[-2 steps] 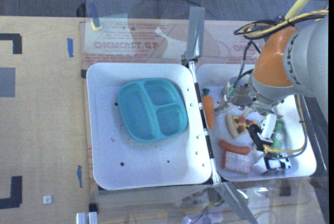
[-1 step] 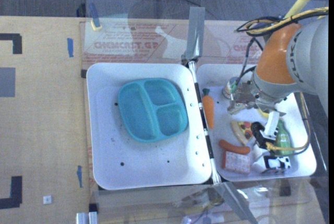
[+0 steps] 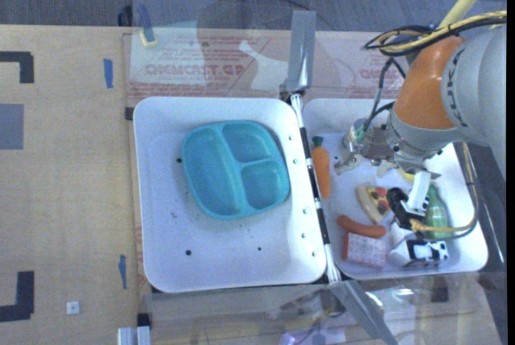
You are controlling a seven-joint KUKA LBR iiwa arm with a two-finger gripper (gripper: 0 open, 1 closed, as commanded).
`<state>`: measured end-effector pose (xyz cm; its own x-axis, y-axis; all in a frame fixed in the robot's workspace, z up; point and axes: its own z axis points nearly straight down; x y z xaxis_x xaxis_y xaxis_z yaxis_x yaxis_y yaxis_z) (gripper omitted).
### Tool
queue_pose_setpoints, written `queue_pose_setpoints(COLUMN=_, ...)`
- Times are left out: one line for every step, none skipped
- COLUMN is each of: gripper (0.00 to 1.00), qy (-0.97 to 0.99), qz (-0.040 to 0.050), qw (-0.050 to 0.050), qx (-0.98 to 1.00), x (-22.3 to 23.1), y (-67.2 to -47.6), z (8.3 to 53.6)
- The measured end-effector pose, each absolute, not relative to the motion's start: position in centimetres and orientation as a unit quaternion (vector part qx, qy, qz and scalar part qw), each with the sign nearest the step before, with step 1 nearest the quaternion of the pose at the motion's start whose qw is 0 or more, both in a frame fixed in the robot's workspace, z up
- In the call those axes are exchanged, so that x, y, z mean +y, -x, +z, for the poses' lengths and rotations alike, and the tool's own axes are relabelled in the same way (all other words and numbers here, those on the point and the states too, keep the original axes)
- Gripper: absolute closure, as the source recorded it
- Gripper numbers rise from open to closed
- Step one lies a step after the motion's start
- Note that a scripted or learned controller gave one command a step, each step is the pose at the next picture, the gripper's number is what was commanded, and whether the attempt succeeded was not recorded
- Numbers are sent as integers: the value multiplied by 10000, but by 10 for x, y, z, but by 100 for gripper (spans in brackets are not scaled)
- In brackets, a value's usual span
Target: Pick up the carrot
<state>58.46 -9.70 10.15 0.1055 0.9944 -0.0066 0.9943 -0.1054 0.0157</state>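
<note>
I can't tell how the jaws stand on my gripper [image 3: 352, 152]. The carrot [image 3: 322, 172] lies just left, against the right bin [image 3: 475, 255] wall; I judge that wall could block 1 side.

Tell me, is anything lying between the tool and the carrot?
No. In the camera view, just bare white bin floor separates the tool from the carrot at the right bin's left wall.

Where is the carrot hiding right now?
The carrot lies in the right bin, along its left wall next to the divider between the bins, with the sausage below it and the gripper just to its right.
</note>
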Motion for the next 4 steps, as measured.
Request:
queue_pose_setpoints(gripper=0, qy=-7816, qz=23, qw=41, qx=6238, x=-173, y=-555, z=90)
queue_pose_setpoints(gripper=0, qy=-7694, qz=16, qw=37, qx=6388, x=-181, y=-625, z=89)
queue_pose_setpoints(gripper=0, qy=-7693, qz=14, qw=36, qx=6389, x=-181, y=-625, z=89)
queue_pose_setpoints(gripper=0, qy=-7774, qz=5, qw=12, qx=6290, x=-138, y=-631, z=159)
